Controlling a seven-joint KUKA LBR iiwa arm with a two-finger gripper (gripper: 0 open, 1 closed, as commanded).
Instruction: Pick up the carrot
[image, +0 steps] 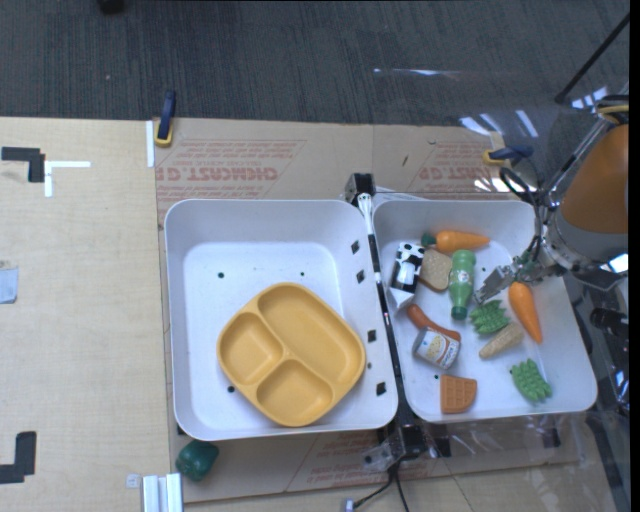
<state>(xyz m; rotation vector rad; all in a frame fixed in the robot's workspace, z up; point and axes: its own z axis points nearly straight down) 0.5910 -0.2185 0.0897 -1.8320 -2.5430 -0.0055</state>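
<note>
Two orange carrot-like pieces lie in the right bin (580, 400). One carrot (526, 312) lies slanted by the bin's right wall, thick end up. A second carrot (462, 240), with a green tip, lies near the back wall. My gripper (512, 272) hangs from the grey wrist, directly above the thick end of the right-hand carrot and very close to it. Whether it touches the carrot is unclear.
The right bin also holds a green bottle (461, 283), bread slice (435, 270), black-and-white toy (405, 265), sausage (425, 318), can (437, 348), leafy greens (490, 318) and an orange waffle (458, 393). A yellow divided plate (290, 350) lies in the left bin (250, 225).
</note>
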